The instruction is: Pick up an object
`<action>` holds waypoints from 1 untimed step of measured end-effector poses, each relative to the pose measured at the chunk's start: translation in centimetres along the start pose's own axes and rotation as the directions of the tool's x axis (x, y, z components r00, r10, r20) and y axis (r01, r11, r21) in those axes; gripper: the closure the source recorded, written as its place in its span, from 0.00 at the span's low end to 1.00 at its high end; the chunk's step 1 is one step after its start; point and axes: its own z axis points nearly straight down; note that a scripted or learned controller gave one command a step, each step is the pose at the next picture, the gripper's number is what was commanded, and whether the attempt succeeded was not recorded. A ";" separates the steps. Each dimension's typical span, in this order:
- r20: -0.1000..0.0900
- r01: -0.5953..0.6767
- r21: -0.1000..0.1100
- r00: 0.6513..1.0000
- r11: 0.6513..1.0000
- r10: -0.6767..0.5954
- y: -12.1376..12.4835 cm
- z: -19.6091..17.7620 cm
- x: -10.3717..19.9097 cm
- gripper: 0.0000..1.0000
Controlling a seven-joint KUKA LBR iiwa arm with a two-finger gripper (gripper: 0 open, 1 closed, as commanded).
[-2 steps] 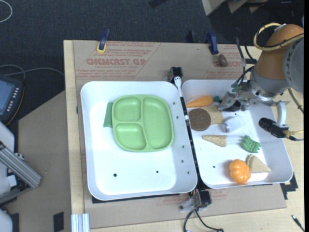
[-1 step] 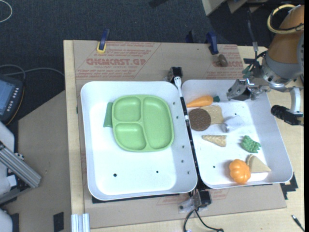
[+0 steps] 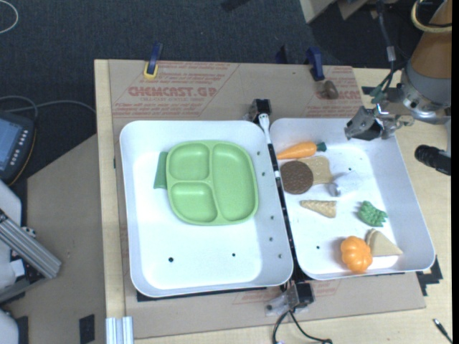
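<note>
Arm pose first: your grey arm (image 3: 430, 70) reaches in from the right, its gripper (image 3: 362, 127) hovering over the far right edge of the right bin (image 3: 409, 192), and you cannot tell how it is set. Its wrist is cut off at the frame's edge. Count two bins: the left bin (image 3: 143, 249) holds one green divided plate (image 3: 211, 182); the right holds one carrot (image 3: 296, 150), one brown cookie (image 3: 295, 177), one cracker wedge (image 3: 320, 207), one green piece (image 3: 371, 213) and one orange pumpkin (image 3: 355, 254).

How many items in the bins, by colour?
Green: 2, divided plate, leafy piece
Orange: 2, carrot, pumpkin
Brown: 1, round cookie
Tan: 3, flat slice, wedge, wedge
Total: 8
</note>
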 end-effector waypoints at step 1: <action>0.000 0.000 0.002 1.000 1.000 0.000 0.1 -1.9 0.0 1.00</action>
